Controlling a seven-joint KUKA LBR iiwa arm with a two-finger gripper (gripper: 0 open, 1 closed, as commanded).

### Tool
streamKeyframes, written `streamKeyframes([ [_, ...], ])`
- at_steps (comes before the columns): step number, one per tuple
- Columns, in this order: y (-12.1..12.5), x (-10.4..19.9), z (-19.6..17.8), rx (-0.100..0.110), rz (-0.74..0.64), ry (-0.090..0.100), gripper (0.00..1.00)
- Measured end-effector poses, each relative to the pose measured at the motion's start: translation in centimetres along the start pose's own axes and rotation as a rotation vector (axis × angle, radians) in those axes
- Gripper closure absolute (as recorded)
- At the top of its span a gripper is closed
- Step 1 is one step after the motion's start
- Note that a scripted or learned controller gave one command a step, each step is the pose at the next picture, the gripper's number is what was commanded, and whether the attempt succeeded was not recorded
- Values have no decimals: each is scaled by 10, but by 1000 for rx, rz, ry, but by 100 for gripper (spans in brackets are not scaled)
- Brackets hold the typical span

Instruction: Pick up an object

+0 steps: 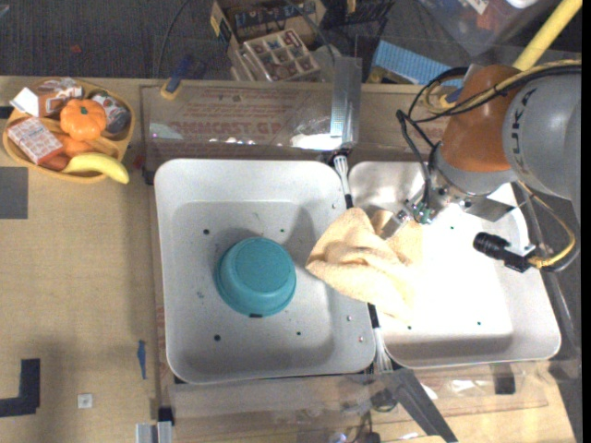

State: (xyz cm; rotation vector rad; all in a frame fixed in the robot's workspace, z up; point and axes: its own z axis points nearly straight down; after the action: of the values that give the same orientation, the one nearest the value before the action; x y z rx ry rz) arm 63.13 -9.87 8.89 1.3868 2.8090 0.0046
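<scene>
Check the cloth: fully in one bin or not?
Not. The cloth lies crumpled across the divider, one part in the left bin and the other in the right bin.

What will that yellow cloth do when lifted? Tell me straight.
The yellow cloth lies crumpled in folds and draped over the rims between the left bin and right bin, so it is probably floppy: it would likely sag and trail from a pinch. It looks thin, so probably light. The gripper sits at its upper edge; a trailing part might catch on the rims.

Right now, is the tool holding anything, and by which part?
Cannot be told. The tool sits at the yellow cloth's upper right corner, where the cloth rises toward it.
</scene>
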Motion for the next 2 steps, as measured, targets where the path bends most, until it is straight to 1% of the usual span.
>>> streamKeyframes([
  [1,1,-1,-10,-5,3,-2,100],
  [2,1,-2,-10,-5,3,-2,0],
])
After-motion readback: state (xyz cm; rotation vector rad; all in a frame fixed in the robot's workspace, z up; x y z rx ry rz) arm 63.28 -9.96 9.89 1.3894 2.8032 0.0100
